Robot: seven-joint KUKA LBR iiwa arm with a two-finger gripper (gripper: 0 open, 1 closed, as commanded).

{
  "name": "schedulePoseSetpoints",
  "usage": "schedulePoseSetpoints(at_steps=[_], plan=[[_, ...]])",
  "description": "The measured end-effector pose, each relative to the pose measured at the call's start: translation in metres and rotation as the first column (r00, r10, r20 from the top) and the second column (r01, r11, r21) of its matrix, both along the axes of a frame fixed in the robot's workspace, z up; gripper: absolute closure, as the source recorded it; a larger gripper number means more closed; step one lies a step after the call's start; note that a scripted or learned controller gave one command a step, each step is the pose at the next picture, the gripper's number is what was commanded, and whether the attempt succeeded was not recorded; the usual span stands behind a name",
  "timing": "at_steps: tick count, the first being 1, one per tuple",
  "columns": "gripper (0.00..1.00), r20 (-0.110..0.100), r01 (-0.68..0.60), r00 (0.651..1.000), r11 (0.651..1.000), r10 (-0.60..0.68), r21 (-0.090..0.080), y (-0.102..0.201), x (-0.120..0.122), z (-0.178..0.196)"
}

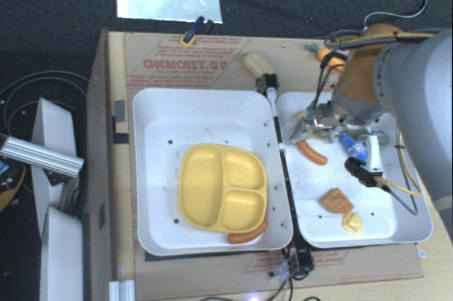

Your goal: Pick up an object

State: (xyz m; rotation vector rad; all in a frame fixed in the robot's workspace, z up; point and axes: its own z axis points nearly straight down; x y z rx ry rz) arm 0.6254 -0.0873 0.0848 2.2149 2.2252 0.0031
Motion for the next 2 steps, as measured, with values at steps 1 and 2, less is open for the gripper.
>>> schedulePoseSetpoints(at_steps=[1,2], plan=[[1.0,0.002,-0.004,1.0,1.0,0.004,-0.001,0.0,0.001,0.011],[1.0,0.001,0.0,1.0,1.0,0.0,0.001,0.076,-0.036,0.101]])
